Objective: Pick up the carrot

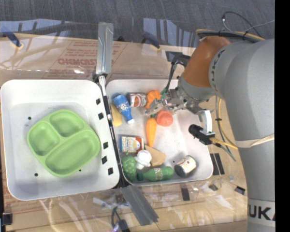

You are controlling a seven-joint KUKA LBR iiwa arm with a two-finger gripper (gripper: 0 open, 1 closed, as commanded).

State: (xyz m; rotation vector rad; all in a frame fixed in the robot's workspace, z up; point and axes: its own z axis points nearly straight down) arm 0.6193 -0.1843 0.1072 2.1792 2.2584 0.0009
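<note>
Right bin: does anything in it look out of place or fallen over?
Nothing looks spilled or broken. The right bin is a loose jumble: the green bottle and blue bottle lie on their sides, and the carrot lies among them.

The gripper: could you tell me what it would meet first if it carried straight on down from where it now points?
Probably the tomato, just below the gripper. The carrot lies slightly further left. Depth is hard to judge from this slanted view.

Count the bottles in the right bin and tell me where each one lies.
2. A blue bottle lies near the bin's upper left. A green bottle lies along the front edge. Others may be hidden under the clutter.
</note>
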